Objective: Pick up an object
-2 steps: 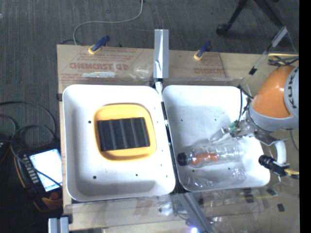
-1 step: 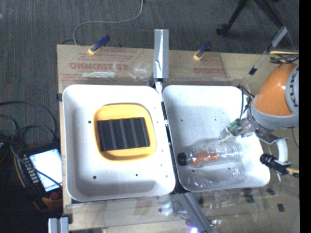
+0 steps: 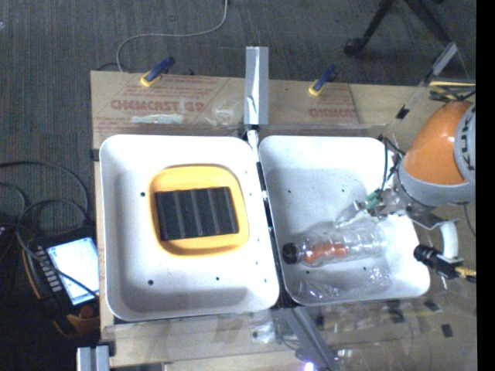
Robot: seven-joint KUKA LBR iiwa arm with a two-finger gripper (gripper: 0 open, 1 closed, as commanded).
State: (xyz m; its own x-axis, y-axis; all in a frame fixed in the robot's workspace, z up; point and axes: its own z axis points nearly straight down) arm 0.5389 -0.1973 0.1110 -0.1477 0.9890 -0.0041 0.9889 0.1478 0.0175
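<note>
Tabletop [image 3: 108, 103] bearing two white bins side by side. Left bin [image 3: 124, 284]: a yellow tray [image 3: 199, 242] with dark slats, flat at centre with open room all round. Right bin [image 3: 309, 168]: a clear plastic bottle [image 3: 340, 247] lying on its side, dark cap toward the centre divider, with crumpled clear film [image 3: 348, 278] just beside it near the front wall. The arm [image 3: 441, 161] hangs over the right bin's far-right edge; the jaws' state cannot be told (hidden at the wrist). Judged risks: the smooth round bottle may roll or slip from a pinch, and the film may be caught instead. Free room lies toward the bin's back-left.

fixed overhead camera, slanted down, both bins [image 3: 186, 149] in frame
</note>
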